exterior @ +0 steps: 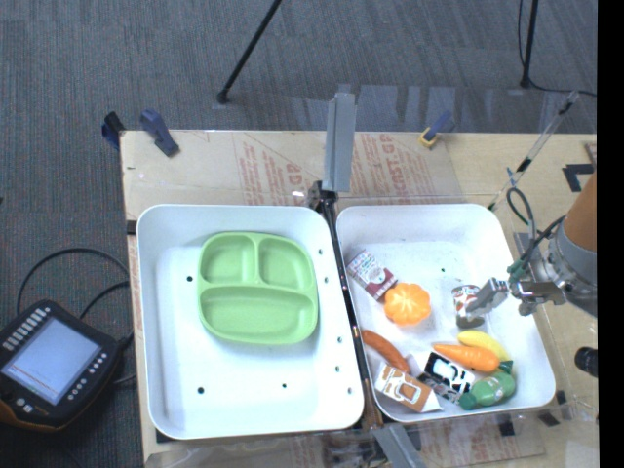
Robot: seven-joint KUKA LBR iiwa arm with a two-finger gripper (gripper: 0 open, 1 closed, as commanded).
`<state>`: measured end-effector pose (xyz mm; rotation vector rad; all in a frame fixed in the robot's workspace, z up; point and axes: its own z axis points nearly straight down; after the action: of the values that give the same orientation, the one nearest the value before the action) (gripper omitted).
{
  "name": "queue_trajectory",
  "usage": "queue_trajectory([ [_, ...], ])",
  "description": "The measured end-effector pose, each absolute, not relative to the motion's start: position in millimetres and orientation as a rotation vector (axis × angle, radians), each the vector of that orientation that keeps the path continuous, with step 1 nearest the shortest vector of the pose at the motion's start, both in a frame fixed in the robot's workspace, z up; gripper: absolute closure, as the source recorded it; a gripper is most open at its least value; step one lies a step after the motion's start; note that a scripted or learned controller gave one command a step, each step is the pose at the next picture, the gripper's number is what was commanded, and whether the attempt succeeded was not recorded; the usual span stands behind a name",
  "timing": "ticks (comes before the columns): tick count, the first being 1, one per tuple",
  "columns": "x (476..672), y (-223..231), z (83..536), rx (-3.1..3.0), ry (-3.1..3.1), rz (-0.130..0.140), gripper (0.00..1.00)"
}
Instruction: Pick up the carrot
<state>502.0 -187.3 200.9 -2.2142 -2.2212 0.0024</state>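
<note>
I'm looking down at two shallow white bins: the left bin point(166, 261) is carrying a smooth green divided plate point(258, 288), while the right bin point(429, 227) is crowded with toy food. I'm hovering my gripper point(475, 301) over the right side, and how far it's parted I cannot tell. The carrot point(467, 356), tapered and orange, is lying just below me beside a yellow banana point(482, 342).

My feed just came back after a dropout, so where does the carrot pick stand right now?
Nothing looks done yet: the carrot lies in the right bin, beside the yellow banana and the green bottle. In hand: the gripper is over that bin, just above the carrot, with nothing visibly held. Left to do: come down on the carrot, grip it and lift it.
</note>
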Motion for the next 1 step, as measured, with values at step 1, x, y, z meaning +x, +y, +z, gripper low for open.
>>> queue_trajectory([
  [1,487.5,-211.1,86.6,-2.09,-2.338,-0.004,0.0],
])
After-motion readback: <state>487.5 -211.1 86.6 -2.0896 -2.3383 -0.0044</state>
